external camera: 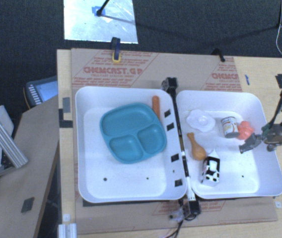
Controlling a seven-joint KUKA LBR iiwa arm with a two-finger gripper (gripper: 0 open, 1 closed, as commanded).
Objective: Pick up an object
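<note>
Reaching in from the right, the gripper (246, 147) is seen low over the right bin (267, 175), at its right-hand side; whether anything is gripped or how the jaws stand cannot be told at this resolution, so no grasp is claimed. The nearest candidate is judged to be the pink toy (245, 129), lying just up and slightly left of the gripper tip, very close, contact not resolvable. A small can (227, 126) is set just left of the pink toy, upright as far as can be made out. Farther left a white crumpled item (201, 120) is noted, and below it a tan drumstick-shaped toy (196, 147) with its long axis running upper-left to lower-right. A black-and-white cow-print carton (211, 170) is placed near the bin's front, well left of the gripper. In the left bin (89, 172) a blue divided plate (132, 133) is laid, with an orange stick (155, 105) at its upper right edge, long axis roughly vertical. The pick is judged not yet made; a short shift toward the pink toy is likely needed.
</note>
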